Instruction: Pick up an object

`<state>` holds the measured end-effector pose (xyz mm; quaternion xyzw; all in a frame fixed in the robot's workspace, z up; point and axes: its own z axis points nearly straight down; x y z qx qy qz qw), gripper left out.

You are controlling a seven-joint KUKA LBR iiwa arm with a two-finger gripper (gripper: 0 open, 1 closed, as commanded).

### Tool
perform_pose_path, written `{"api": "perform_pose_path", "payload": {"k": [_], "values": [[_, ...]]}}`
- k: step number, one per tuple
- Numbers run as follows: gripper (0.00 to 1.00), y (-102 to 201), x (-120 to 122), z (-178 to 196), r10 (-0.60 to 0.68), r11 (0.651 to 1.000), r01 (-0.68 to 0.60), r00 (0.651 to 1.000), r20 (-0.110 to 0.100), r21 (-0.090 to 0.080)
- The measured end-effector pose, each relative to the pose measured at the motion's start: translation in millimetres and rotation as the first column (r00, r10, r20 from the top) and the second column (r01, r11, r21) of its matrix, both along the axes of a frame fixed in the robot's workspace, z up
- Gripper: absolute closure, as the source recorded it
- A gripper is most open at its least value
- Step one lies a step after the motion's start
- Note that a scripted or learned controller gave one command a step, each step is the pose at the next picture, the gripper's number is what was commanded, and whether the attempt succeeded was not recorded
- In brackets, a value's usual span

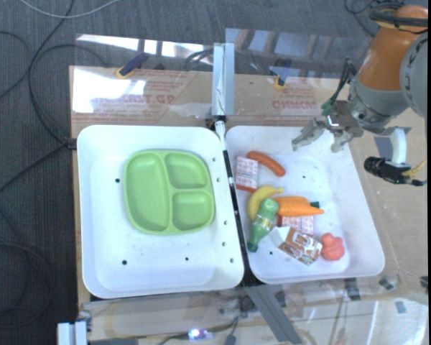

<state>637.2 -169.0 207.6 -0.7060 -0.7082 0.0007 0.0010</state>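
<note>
Dark carpet with thin cables lies all around your bench, which bears two white bins side by side. Your left bin (pixel 93 214) holds a green plate (pixel 169 192), and your right bin (pixel 359 214) holds the toys: a banana (pixel 257 198), a carrot (pixel 299 206), a green bottle (pixel 262 225) and a hot dog (pixel 266 162). Your gripper (pixel 320 135) hangs over the right bin's far edge with its fingers spread apart, holding nothing.

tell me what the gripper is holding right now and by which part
Nothing. The gripper is open above the right white bin's far edge, with no object between its fingers.
</note>
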Motion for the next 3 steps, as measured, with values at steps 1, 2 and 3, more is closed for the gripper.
{"api": "perform_pose_path", "payload": {"k": [1,2,3], "values": [[0.0,61.2,6.6,-105.3,-0.068,0.998,0.068,0.997,0.021,-0.004],[0.0,48.1,20.5,-111.0,-0.1,0.995,0.1,0.995,0.02,0.005],[1.0,49.3,21.5,-101.1,-0.097,0.995,0.097,0.995,0.024,0.001]]}}
